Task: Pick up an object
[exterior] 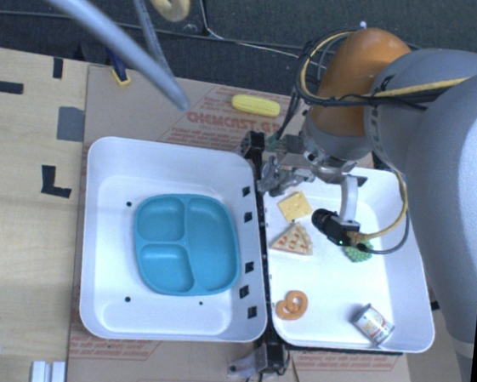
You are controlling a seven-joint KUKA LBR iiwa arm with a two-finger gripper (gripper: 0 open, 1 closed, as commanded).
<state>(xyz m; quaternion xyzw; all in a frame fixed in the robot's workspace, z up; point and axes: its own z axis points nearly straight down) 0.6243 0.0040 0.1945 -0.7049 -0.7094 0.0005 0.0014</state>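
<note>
Five items lie in your right bin (403, 247): cheese square (295, 206) at twelve o'clock beside the gripper (279, 175), pizza slice (293, 241), pretzel (292, 305), can (372, 323), green piece (357, 252) at three o'clock.

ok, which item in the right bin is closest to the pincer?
The yellow square, just below the pincer; pizza slice, pretzel and can lie farther down.

The arm (447, 167) is smooth, rounded grey casing, bulky at the near link, with a glossy orange band (359, 67) above the wrist. Yellow and black cables (395, 208) loop round the wrist — below it sits a cluster of dark metal fittings (288, 170) and a black module (333, 225).
</note>
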